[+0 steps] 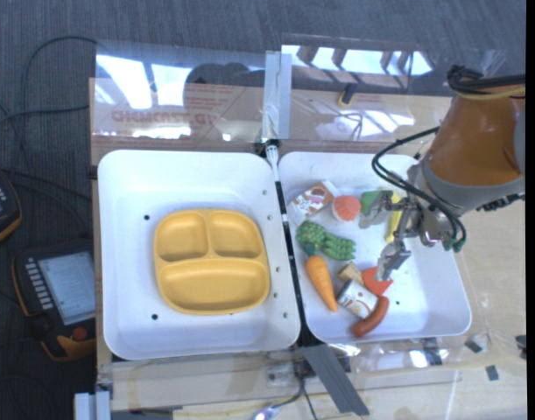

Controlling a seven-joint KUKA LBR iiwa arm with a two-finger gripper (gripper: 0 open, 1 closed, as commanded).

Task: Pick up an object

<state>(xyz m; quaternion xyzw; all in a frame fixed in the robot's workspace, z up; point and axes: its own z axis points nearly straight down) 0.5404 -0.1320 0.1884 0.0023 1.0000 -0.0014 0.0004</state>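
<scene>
The right bin [442, 309] holds several toy foods. An orange carrot [320, 280] lies beside a green leafy piece [327, 241]. Farther back are a red-orange round fruit [346, 206], a small printed packet [311, 199] and a green piece [372, 201]. Near the front lie a white carton [355, 297], a red piece [376, 280] and a reddish-brown sausage [370, 318]. My gripper [397, 236] hangs low over the bin's middle right, just above a yellow piece [392, 221] and beside the red piece. The wrist hides what lies right under it.
The left bin [127, 191] holds a yellow divided plate [212, 259]. A raised rim [280, 234] separates the two bins. Clear plastic panels [249, 94] stand behind both bins. The arm's orange band [477, 138] looms over the right bin's back right corner.
</scene>
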